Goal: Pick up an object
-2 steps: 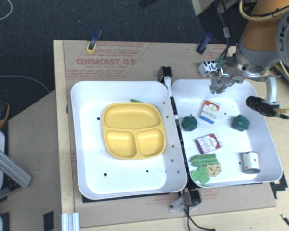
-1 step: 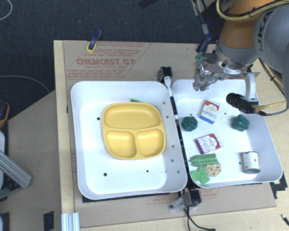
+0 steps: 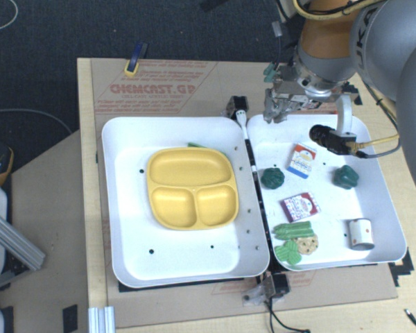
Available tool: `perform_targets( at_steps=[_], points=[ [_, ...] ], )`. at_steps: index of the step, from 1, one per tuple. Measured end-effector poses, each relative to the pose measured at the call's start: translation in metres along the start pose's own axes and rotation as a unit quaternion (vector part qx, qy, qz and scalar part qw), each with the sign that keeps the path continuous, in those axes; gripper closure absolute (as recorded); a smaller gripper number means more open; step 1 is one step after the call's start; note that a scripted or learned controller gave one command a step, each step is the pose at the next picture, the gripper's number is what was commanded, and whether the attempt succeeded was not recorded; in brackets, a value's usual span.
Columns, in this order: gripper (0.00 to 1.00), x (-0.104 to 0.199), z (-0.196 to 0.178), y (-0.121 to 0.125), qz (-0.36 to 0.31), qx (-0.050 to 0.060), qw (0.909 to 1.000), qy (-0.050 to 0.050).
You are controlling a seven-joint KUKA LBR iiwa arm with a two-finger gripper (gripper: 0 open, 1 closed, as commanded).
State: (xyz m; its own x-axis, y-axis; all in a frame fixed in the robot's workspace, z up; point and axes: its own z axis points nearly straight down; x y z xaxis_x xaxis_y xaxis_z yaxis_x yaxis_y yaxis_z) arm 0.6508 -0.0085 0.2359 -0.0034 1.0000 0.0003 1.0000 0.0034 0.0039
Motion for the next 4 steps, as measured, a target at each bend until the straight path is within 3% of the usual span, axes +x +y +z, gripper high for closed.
perform_targets(
  at_steps=[2, 3, 4],
  points=[
    [1.00, -0.010, 0.005, 0.003, 0.002, 0.001, 1.0000, -0.001],
    [1.00, -0.008, 0.020, 0.000, 0.002, 0.003, 1.0000, 0.000],
    [1.00, 0.003, 0.010, -0.010, 0.001, 0.003, 1.0000, 0.000]
  ],
)
